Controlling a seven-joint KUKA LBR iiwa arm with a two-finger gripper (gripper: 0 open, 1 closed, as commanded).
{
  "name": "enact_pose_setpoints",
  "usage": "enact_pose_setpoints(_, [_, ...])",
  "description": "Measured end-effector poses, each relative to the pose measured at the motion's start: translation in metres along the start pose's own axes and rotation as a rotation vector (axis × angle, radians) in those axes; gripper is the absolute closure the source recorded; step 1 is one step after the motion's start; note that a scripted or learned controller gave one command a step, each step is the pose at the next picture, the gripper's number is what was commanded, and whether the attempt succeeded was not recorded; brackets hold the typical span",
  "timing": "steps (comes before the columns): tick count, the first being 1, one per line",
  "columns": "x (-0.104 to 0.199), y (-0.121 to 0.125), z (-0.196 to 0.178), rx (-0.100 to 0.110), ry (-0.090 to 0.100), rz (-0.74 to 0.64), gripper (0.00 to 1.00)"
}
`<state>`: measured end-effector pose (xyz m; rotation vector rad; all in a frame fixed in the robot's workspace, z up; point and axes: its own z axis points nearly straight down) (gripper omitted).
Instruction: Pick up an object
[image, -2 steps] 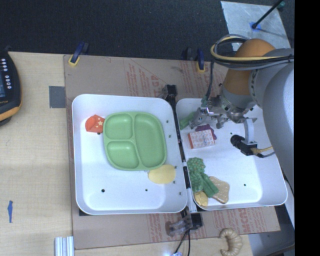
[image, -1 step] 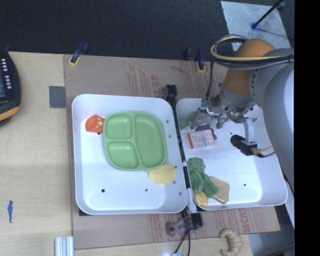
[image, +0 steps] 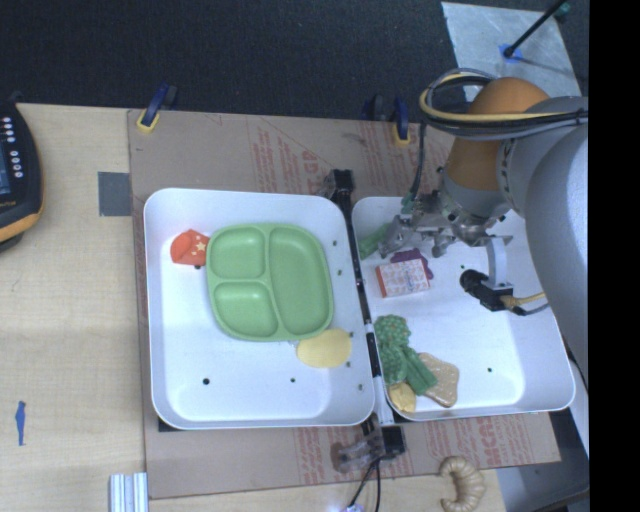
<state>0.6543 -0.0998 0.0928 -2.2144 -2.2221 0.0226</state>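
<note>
Pale wood forms the table (image: 70, 330), and a brown cardboard sheet (image: 250, 150) printed with faint red lettering lies over its middle, held at the far edge by blue clamps (image: 155, 105). Beyond that edge the floor (image: 250, 50) is dark. Two white bins sit side by side on the sheet. A black-and-orange handset (image: 15, 170) is cut off at the left edge, near a grey tape patch (image: 113, 193).

The gripper (image: 425, 228) hangs over the far left part of the right bin (image: 500, 360), below the arm's orange band (image: 505, 100). A small red-and-white packet (image: 403, 276) lies flat on the bin floor just in front of the gripper, very close to it; whether they touch cannot be made out. A green strip (image: 372, 240) lies just to the gripper's left, against the bin wall. Further forward in the same bin lie a leafy green piece (image: 393, 345) and a tan biscuit shape (image: 440, 378), well apart from the gripper.

The left bin (image: 250, 385) holds a green divided plate (image: 270, 280), a red piece (image: 188, 247) and a yellow piece (image: 325, 349).

The gripper reads as a tangle of grey metal, so whether it is apart or together cannot be told. The packet's print is too small to read. The grey arm (image: 560, 200) covers the right bin's far right corner.
</note>
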Motion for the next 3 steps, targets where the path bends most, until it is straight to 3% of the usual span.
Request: enact_pose_setpoints(3, [0.0001,0.0001,0.0001,0.001,0.001,-0.001,0.0])
